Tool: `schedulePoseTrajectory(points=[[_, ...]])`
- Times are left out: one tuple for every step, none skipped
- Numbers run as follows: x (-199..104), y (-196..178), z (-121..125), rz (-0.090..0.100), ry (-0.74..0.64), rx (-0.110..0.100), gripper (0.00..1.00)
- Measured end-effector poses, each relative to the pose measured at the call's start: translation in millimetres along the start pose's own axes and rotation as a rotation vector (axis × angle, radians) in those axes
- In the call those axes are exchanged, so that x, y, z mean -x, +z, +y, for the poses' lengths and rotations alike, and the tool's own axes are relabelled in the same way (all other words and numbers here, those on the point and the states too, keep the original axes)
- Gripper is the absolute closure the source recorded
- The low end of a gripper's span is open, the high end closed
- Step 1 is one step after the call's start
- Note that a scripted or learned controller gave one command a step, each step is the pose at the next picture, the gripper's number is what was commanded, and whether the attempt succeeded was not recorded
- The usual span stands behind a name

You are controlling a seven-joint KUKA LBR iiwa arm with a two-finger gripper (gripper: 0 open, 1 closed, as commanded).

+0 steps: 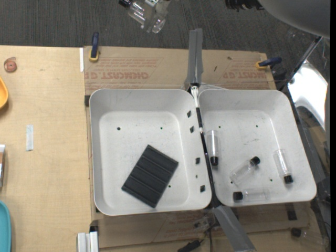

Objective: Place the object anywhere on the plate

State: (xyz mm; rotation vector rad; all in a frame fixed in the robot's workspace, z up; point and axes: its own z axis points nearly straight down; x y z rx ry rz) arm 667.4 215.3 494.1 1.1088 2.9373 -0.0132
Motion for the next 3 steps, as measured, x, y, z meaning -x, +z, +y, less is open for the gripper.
schedulePoseTrajectory(points=[[1, -8, 1, -0.001, 0.000, -0.001, 1.00], [1, -15, 1, -0.001, -0.001, -0.002, 1.00], [2, -23, 2, -0.002, -0.001, -0.003, 1.00]])
